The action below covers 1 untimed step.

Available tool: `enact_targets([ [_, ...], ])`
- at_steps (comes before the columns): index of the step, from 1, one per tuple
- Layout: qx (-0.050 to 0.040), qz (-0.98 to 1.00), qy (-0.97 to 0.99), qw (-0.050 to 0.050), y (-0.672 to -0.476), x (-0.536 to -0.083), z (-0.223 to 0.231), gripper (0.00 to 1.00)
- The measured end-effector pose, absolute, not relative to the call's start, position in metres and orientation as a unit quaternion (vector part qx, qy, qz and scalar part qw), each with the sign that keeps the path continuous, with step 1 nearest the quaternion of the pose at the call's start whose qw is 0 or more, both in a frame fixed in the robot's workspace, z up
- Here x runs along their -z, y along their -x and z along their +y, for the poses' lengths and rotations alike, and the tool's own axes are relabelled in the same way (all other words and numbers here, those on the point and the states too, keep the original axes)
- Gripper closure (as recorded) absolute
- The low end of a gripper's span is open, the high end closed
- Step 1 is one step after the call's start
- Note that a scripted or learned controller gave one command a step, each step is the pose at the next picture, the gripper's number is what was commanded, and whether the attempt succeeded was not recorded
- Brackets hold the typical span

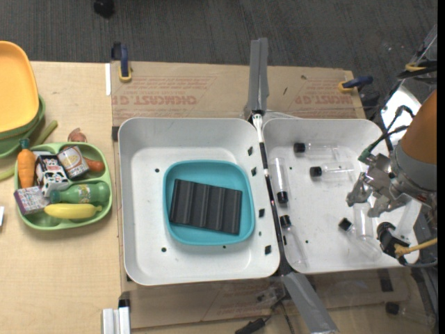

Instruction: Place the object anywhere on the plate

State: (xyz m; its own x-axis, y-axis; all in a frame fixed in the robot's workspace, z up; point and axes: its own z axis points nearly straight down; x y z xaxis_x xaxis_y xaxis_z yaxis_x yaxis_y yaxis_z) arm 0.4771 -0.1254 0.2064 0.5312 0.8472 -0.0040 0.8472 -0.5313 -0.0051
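Hovering low over the right shallow white bin [306,256], my two-finger metal gripper [372,195] sits near that bin's right wall. From this slanted top view the tips blur into clear plastic under them, so I can't tell if they're apart or closed, or whether anything's pinched.

Orange wrist band [424,141] shows at the right edge, w/ black cables [389,127] looping just left of it.

Clear plastic tubes w/ black caps lie scattered on the right bin floor: one long tube [279,183] lies along the left wall, a couple more [323,160] are toward the back, and a small black cap [344,224] rests just left of my gripper.

Left shallow white bin [139,207] holds the teal rounded-square plate [177,228] in its middle. A dark grey ribbed rectangular block [206,205] lies flat on that plate, slightly angled, well apart from my gripper.

Off to the left on the bench: a green divided tray [104,211] w/ toy food, incl. a yellow banana [68,211] and an orange carrot [26,167]. Yellow dish [17,89] sits behind it.
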Motion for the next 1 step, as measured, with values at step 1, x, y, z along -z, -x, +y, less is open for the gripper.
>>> enact_targets([
  [1, -0.0029, -0.484, 0.875, 0.001, -0.4772, -0.2065, -0.1255, 0.00],
])
